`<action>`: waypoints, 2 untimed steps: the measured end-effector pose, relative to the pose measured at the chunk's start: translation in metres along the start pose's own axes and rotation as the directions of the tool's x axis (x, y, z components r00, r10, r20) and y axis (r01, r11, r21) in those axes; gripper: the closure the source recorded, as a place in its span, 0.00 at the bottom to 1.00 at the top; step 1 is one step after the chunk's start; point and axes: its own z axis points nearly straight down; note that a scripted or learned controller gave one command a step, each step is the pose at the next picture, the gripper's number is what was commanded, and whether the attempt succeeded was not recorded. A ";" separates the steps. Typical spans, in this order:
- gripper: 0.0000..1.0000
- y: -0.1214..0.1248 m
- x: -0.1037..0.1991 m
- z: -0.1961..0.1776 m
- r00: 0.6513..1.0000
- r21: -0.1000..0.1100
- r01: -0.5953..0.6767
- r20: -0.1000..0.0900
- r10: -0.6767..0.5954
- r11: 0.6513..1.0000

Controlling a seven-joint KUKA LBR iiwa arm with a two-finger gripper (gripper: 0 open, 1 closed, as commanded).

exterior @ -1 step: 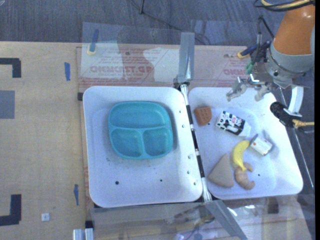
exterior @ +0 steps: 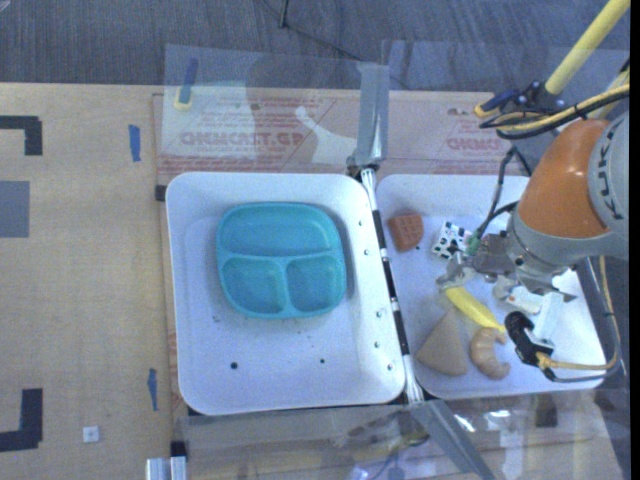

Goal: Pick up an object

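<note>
Right-hand shallow white bin, arm in from 3 o'clock. Gripper sits low over the bin's middle. Whether it is spread or closed cannot be told from this angle, and nothing is seen held in it.

Likely target, judged by nearness: long yellow banana-shaped plastic piece, just at 6 o'clock of the gripper, lying flat and running from 10 to 4 o'clock. Smooth, narrow, slightly curved and glossy-looking.

Other pieces in the same bin:
- Small black-and-white patterned block, just at 11 o'clock of the gripper.
- Brownish-orange block, at 10 o'clock, near the bin's left wall.
- Tan wedge-shaped lump, at 6 o'clock, touching or nearly touching the yellow piece's underside.
- Tan croissant-shaped piece, beside the wedge at its 3 o'clock.

Left white bin holds a teal three-compartment plastic tray, well apart from the work.

Risks, as I judge them:
- The yellow piece is slim and slick; a grip across its curve could squirt it sideways.
- Gripper stands between two candidates; a descent here could land on bare bin floor and close on nothing.
- Wedge and croissant crowd the yellow piece's lower end; a grab there could nudge them or pinch two at once.
- The yellow cables trailing at 4 o'clock could drag across the croissant.
</note>
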 end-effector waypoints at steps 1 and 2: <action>0.00 -0.016 -0.026 0.023 0.999 -0.010 -0.035 -0.008 0.035 0.999; 1.00 -0.016 -0.033 0.014 0.999 -0.014 -0.043 0.001 0.043 0.999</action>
